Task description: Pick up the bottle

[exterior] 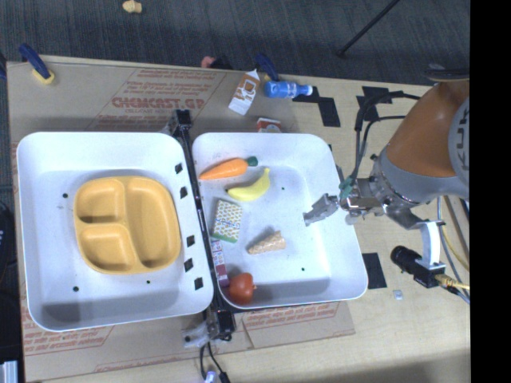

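A: Starting near. Tomato (239,287) tucked into the near left corner of the right bin (342,255), hard by the wall. Probably rolled there.

B: Then a pale wedge (266,243) and a chequered packet (227,219), lying flat on the bin floor. Over in the left bin (40,294), a yellow divided plate (126,222), set in the middle.

A: And the gripper (319,210)?

B: Hanging over bare floor on the right side of the right bin, reached in from the right. Open or closed, can't tell from this angle. Nothing seen in its grasp.

A: Farther back, banana (249,187) and carrot (226,168), just beside each other.

B: Now the target. Blue bottle (286,90), not in either bin. Lying on its side out on the bench (399,325), beyond the far wall of the right bin, near a small carton (244,92).

A: Well apart from the gripper, then. Looks like a long way off the job: needs a lift over that far rim first.
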Controlling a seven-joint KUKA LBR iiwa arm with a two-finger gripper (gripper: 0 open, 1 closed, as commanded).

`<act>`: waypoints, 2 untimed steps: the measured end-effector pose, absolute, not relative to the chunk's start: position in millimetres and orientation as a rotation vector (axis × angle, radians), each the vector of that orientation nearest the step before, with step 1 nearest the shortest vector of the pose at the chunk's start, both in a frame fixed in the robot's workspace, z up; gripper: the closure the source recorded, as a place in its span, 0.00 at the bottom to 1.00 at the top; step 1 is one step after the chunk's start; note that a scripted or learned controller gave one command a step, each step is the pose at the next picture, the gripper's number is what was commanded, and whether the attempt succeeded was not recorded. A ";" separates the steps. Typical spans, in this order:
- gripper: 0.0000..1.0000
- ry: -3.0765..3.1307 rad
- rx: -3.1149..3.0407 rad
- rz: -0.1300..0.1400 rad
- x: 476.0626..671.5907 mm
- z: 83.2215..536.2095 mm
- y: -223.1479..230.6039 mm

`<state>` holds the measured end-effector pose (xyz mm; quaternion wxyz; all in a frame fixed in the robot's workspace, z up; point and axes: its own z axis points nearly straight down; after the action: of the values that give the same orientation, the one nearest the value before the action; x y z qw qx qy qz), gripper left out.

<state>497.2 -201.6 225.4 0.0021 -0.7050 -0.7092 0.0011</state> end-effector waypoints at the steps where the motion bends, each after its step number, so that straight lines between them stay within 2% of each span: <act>1: 1.00 -2.229 -2.205 0.005 497.6 235.4 -201.3; 2: 1.00 -2.527 -1.857 0.002 475.8 173.1 -140.1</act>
<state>475.8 -140.1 173.1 0.0027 -0.5920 -0.8059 0.0007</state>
